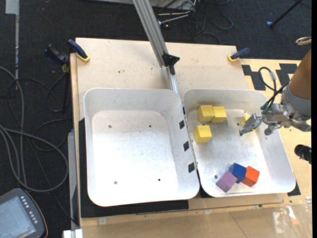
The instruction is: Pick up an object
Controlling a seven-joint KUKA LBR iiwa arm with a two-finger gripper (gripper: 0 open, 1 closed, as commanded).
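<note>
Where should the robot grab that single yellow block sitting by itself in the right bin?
Probably from above, across the lone yellow block's two free side faces. It lies flat, apart from the yellow pair, so its sides have room around them.

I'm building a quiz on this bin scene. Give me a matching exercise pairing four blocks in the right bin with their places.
Things:
1. purple block
2. orange block
3. blue block
4. lone yellow block

Places:
A. between the purple and orange blocks
B. nearest the divider between the bins, below the yellow pair
C. rightmost of the front cluster
D. leftmost of the front cluster

Pairs: 1-D, 2-C, 3-A, 4-B
</note>
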